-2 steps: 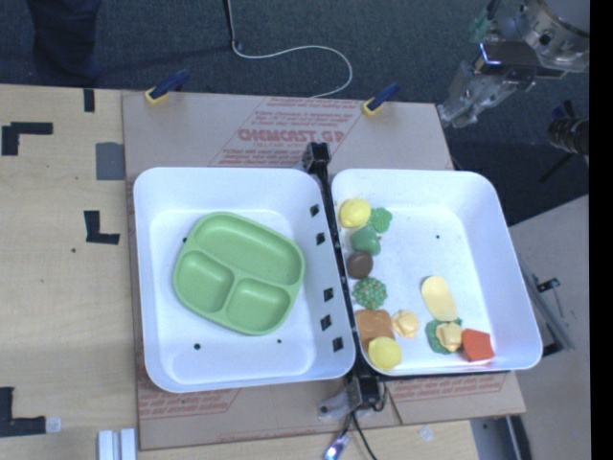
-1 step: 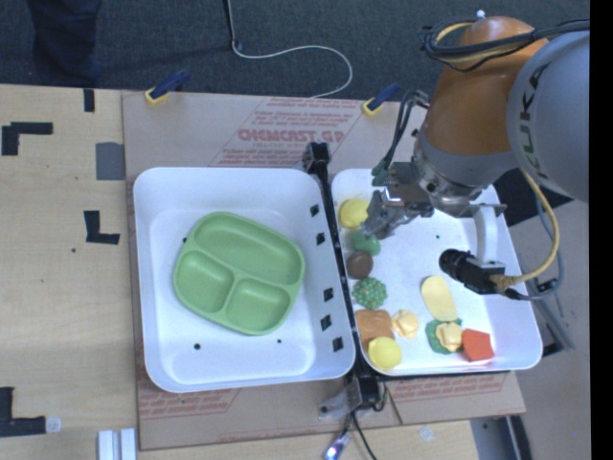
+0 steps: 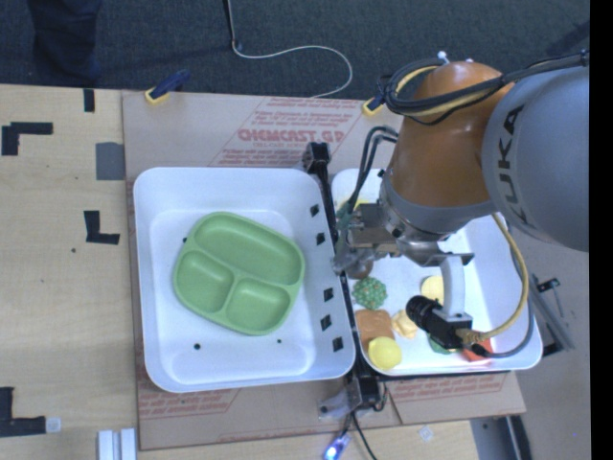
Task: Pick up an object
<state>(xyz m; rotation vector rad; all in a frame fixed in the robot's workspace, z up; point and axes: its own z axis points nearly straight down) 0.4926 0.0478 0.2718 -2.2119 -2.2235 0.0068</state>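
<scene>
My gripper [image 3: 364, 259] hangs low over the left side of the right bin [image 3: 498, 247], under the orange wrist band. Just below it lies a green bumpy ball [image 3: 370, 292]. In front of that sit an orange piece [image 3: 374, 323] and a yellow ball [image 3: 384, 354]. A pale yellow item [image 3: 432, 286] and a small yellow piece [image 3: 405, 326] lie to the right. The arm hides the fingers and much of the bin.
The left bin [image 3: 158, 257] holds a green divided plate [image 3: 238, 272]. A black divider [image 3: 329, 247] runs between the bins. A small red and green thing [image 3: 476, 353] lies at the right bin's front edge.
</scene>
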